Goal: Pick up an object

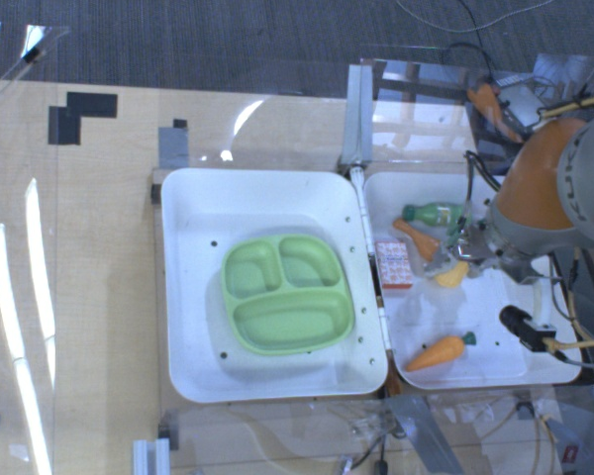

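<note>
**A:** Nearest you, in the right bin [495, 369], a carrot [436, 353] lies flat by the front wall, its green tip pointing toward the arm's side.

**B:** And the left bin [183, 295]?

**A:** A green divided tray [287, 293] sits flat in the middle of it. Both bins stand side by side on the pale table [79, 295].

**B:** Back to the right one. What's further in?

**A:** A red-and-white packet [393, 263] is hard against the wall shared with the left bin. Near it, toward the arm, there's a small yellow piece [452, 274].

**B:** Where's your tool?

**A:** Your tool [464, 248] is low over that yellow piece, at its far edge. You can't tell whether it's touching. You can't tell either whether the tool is spread or pressed together.

**B:** And beyond it?

**A:** An orange carrot-like piece [417, 237] lies slanted just left of the tool. Past that, a green bottle [433, 212] is on its side near the back wall.
</note>
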`<action>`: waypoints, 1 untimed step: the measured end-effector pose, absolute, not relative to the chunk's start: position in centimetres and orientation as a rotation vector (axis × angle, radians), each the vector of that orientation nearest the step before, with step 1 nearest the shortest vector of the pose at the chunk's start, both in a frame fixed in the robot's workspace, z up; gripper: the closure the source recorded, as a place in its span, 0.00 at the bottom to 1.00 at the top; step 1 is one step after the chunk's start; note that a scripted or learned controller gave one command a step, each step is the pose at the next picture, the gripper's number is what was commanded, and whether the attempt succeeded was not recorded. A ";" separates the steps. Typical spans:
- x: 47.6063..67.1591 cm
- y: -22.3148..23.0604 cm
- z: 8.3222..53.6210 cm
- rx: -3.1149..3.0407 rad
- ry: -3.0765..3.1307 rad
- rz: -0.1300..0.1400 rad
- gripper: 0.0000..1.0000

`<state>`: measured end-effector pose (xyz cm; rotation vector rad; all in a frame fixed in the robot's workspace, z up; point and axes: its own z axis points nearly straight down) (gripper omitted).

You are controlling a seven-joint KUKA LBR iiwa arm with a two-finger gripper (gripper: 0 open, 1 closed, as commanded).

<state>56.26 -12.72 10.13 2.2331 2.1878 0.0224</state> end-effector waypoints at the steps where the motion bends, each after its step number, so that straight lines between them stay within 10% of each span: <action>1: 60.6 -7.5 22.1 2.154 2.276 0.009 1.00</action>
